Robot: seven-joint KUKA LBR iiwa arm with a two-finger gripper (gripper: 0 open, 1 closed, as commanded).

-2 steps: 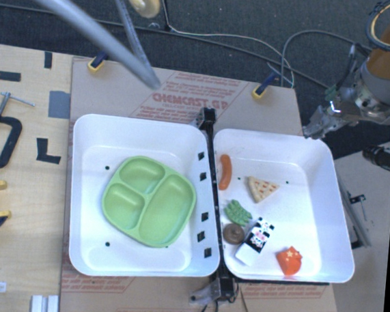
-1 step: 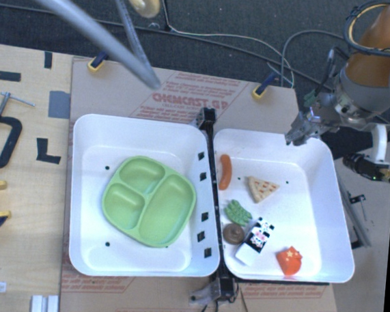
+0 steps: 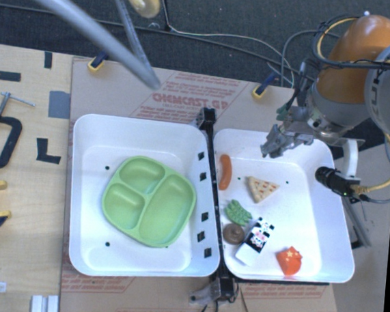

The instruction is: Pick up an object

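Hovering gripper (image 3: 276,147) above wedge-shaped pizza slice (image 3: 262,189), smooth sausage (image 3: 225,171).

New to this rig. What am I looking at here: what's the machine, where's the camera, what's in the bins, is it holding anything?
It is one grey robot arm with an orange band, reaching in from the right. Its two-finger pincer hangs over the far edge of the right bin with nothing between its fingers. The single camera sits above the bench, looking down at a slant. The left bin holds a green divided plate. The right bin holds toy food: a sausage, a pizza slice, a green leafy piece, a brown round piece, a black-and-white carton and a red piece. Clamps lie on the bench at left.
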